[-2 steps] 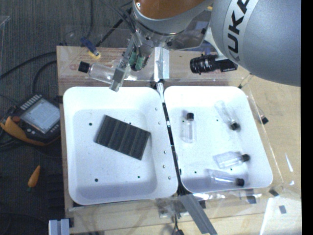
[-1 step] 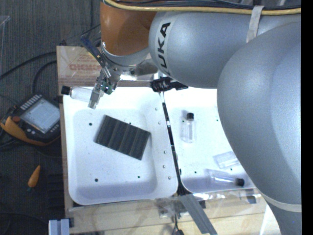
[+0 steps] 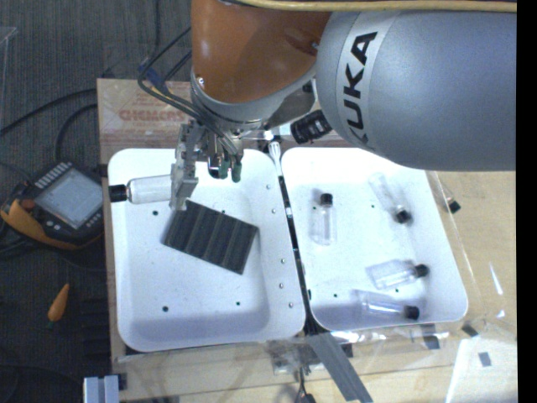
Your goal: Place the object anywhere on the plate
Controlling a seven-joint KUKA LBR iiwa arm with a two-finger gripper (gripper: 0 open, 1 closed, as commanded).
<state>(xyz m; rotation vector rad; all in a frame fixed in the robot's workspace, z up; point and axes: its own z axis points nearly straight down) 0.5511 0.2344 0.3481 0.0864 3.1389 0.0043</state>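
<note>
Dark and ribbed, the plate (image 3: 210, 238) lies askew in the middle of the left bin (image 3: 138, 309). A white tube (image 3: 151, 190) with a black cap lies on its side at that bin's left edge, near the far left corner, apart from the plate. The grey arm (image 3: 419, 74) hangs over the bin's far edge. Its jaws are spread with nothing between them, one tip close to the plate's far left corner, beside the tube. Four clear vials (image 3: 322, 217) lie scattered in the right bin (image 3: 344, 263).
</note>
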